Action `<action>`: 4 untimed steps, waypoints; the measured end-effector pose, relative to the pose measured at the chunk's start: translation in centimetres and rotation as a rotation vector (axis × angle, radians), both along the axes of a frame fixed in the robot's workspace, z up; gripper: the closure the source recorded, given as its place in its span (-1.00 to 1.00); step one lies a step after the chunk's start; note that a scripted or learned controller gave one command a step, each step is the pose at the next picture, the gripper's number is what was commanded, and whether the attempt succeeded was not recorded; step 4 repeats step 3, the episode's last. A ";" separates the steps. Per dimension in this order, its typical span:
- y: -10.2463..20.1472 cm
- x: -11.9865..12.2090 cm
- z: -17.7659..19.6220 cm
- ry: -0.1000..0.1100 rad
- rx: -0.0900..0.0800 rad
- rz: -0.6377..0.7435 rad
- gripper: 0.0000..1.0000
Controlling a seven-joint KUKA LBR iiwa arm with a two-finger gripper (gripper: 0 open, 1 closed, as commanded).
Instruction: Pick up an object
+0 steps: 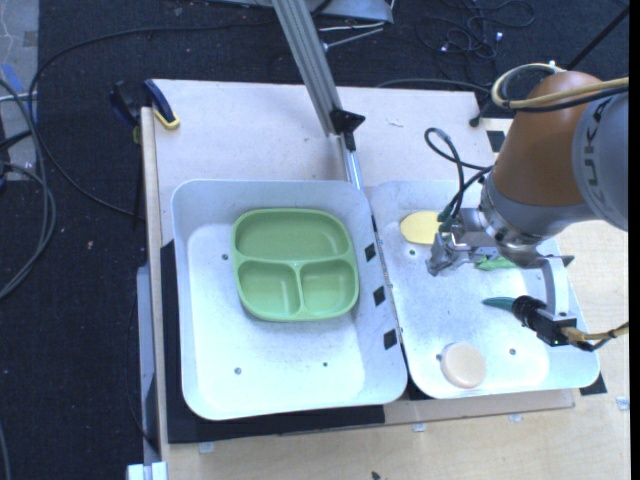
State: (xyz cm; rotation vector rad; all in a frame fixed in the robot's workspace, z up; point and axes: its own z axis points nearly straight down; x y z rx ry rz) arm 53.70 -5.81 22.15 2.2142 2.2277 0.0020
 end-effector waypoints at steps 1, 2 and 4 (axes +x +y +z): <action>4.7 -0.2 -0.4 0.002 0.001 0.001 1.00; 9.8 0.2 -0.7 0.001 0.001 0.001 1.00; 15.2 0.3 -0.2 0.000 0.000 0.002 1.00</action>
